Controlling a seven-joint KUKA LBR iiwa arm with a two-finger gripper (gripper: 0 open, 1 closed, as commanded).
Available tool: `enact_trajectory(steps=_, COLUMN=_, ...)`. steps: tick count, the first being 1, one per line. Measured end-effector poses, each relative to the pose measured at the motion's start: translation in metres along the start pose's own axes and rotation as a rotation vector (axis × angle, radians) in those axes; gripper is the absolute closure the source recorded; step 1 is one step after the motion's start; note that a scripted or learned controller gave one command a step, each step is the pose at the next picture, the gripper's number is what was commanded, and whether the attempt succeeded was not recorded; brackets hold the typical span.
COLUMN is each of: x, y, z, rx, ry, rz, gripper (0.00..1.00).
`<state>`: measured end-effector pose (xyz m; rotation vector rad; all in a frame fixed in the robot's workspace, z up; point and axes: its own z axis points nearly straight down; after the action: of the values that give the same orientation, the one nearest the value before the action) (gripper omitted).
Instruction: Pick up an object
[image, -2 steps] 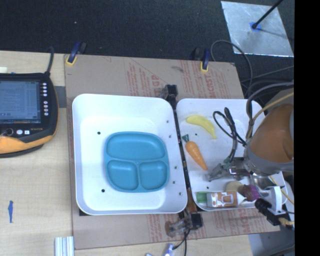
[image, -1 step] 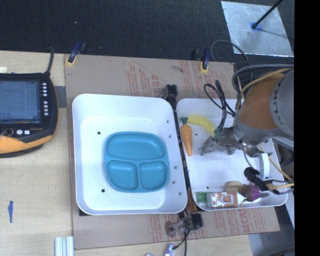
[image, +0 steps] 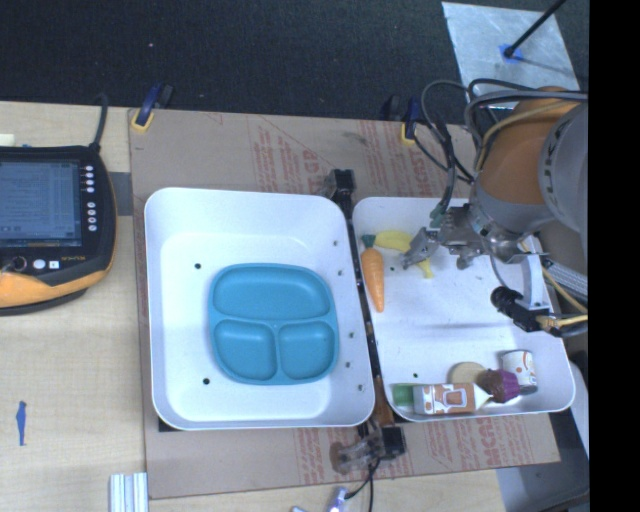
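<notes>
The gripper (image: 432, 250) hung low in the right bin (image: 452, 312), its metal fingers spread apart with nothing between them. Just beside it lay a yellow banana (image: 393, 241), curved and smooth, perhaps touching a fingertip — hard to tell. A tapered orange carrot (image: 373, 279) rested along that bin's left wall. Left of that bin, the other bin (image: 178, 300) carried a glossy blue divided plate (image: 272, 323).

This is a robot lab: a teach pendant (image: 45, 225) lies beside clamped cardboard (image: 250, 140) under two white bins (image: 160, 300).
</notes>
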<state>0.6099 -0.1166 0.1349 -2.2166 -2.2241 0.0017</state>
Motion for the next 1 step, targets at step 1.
enact_trajectory(steps=1, x=0.0136, y=0.0456, z=0.0435, rx=0.001, ry=0.0, rz=0.0, gripper=0.0)
